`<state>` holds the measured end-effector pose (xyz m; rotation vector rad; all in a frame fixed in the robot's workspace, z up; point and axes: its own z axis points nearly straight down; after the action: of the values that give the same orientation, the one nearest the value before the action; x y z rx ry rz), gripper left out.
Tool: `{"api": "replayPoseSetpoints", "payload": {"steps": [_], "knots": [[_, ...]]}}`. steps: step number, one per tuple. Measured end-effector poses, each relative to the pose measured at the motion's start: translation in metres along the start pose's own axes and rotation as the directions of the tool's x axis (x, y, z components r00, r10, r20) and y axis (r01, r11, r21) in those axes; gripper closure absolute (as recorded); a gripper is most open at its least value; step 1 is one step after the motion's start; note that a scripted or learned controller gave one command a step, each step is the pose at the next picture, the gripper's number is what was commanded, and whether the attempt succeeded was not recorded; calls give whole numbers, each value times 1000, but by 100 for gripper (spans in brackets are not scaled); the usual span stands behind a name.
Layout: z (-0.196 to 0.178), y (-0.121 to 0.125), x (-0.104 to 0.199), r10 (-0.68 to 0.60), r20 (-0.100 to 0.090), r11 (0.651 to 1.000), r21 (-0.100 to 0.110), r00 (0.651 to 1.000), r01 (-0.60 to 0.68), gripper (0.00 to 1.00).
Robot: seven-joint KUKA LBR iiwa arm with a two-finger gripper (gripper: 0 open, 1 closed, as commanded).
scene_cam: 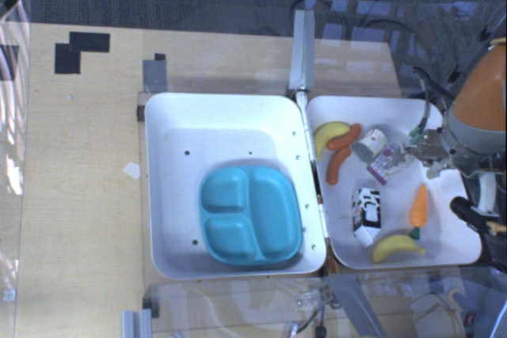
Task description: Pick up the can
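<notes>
Lying on its side in the upper part of the right bin, at about 12 o'clock from the bin's middle – the can, silver, just beside two red sausages and a yellow banana. At 3 o'clock from the can, near it but apart, the gripper – opening impossible to judge, nothing seen held. At 6 o'clock: a black-and-white carton, a carrot, a second banana. In the left bin, a blue divided tray.

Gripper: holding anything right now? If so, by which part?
Cannot be told. The gripper sits low over the right bin, beside the can, which lies on its side on the bin floor. No item shows between its fingers.
</notes>
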<state>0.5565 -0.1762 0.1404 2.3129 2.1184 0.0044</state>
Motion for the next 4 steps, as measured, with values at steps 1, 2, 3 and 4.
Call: {"api": "replayPoseSetpoints", "payload": {"steps": [1, 2, 3, 4], "knots": [[42, 75, 43, 68, 0, 998, 4, 998, -68, 0], [57, 93, 43, 350, 15, 932, 94, 937, -350, 0], [58, 89, 52, 407, 39, 909, 81, 912, -409, 0], [59, 88, 54, 522, 43, 847, 95, 852, -523, 0]]}}
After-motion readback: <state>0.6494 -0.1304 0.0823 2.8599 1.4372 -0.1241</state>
